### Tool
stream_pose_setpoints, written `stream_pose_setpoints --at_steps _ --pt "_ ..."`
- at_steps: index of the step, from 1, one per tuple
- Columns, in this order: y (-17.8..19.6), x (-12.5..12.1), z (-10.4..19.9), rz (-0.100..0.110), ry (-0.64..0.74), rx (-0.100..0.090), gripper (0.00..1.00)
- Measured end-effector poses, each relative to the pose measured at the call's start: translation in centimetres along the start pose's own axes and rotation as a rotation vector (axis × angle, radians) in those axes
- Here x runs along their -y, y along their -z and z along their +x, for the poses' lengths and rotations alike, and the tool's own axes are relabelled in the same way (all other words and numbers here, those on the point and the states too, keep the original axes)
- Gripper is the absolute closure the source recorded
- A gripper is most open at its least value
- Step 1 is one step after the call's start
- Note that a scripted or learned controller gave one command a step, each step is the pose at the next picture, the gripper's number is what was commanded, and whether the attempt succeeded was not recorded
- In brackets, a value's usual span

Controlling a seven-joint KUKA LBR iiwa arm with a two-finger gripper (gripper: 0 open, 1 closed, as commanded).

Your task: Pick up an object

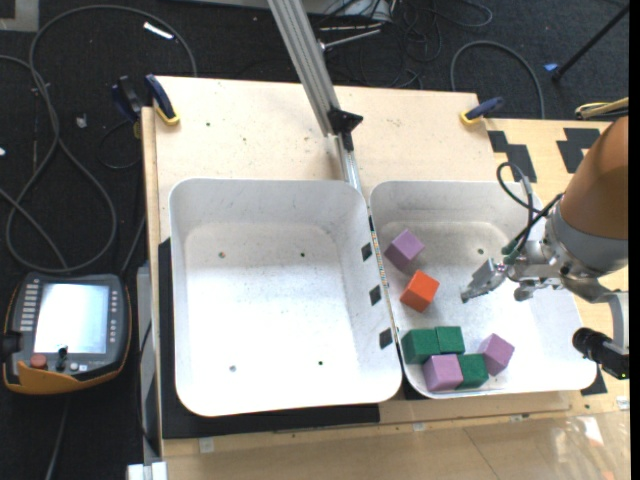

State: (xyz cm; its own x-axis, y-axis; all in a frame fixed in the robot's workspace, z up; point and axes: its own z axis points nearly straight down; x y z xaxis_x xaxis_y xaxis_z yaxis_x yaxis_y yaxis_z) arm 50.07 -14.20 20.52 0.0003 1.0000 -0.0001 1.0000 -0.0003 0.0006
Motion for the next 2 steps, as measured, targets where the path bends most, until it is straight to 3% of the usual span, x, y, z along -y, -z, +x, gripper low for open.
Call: stream_pose_setpoints --at_steps 1,2 --pt "-1.1 1.1 6.8 0.002 0.008 -0.003 0.0" --pt "5.2 1.0 3.1 -0.006 -0.002 0.003 0.0"
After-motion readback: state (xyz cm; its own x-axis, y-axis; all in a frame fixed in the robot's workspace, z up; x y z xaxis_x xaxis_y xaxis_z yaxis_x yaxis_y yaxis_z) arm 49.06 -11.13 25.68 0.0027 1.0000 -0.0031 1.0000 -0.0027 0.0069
